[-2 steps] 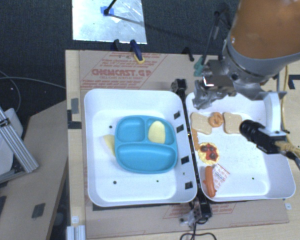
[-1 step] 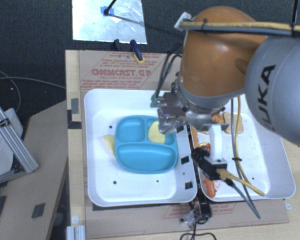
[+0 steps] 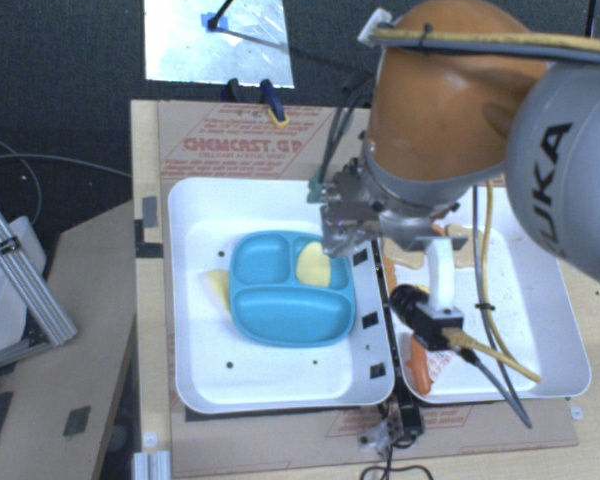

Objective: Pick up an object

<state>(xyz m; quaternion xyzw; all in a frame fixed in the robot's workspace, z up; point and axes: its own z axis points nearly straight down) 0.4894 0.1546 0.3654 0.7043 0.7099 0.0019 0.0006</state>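
A blue divided plate (image 3: pixel 285 303) lies in the left bin (image 3: pixel 210 368). A pale yellow rounded piece (image 3: pixel 312 265) rests in the plate's upper right compartment. My gripper (image 3: pixel 337 236) hangs over the plate's right rim, just above and to the right of that yellow piece. Nothing is visibly held. A pale yellow flat piece (image 3: pixel 217 286) pokes out from under the plate's left edge. The arm's big orange and grey wrist hides much of the right bin (image 3: pixel 550 358).
In the right bin, an orange and white object (image 3: pixel 427 370) lies near the front wall, and an orange patch (image 3: pixel 410 262) shows beside the divider. A cardboard sheet (image 3: pixel 240 143) lies behind the bins, with a blue clamp (image 3: pixel 273 103) on it.
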